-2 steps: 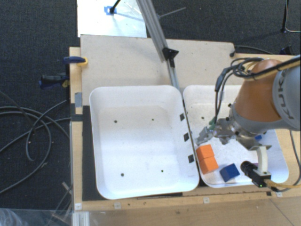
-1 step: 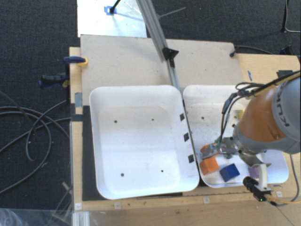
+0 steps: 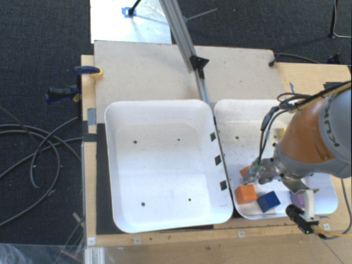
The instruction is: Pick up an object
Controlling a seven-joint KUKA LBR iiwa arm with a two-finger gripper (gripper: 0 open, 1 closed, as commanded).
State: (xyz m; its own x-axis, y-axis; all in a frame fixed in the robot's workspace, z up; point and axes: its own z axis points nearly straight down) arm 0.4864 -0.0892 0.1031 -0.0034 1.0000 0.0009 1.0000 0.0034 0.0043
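Observation:
The right bin [image 3: 236, 120] holds an orange block [image 3: 246, 193] near its front edge, with a blue block [image 3: 268, 201] just to its right. A smaller orange piece [image 3: 243, 171] lies a little farther back, and a purple object [image 3: 297, 198] peeks out under the arm at the front right. My gripper [image 3: 257, 173] is low in this bin, right beside the small orange piece and just behind the two blocks. The wrist's grey and orange body covers the bin's right half and hides the gripper's tips.
The left bin [image 3: 159, 164] lies beside the right one, with black clips [image 3: 217, 159] along the shared wall. A slanted metal pole [image 3: 184, 34] crosses the bench behind the bins. Cables loop over the wrist, and a blue clamp [image 3: 82, 70] grips the bench's back left corner.

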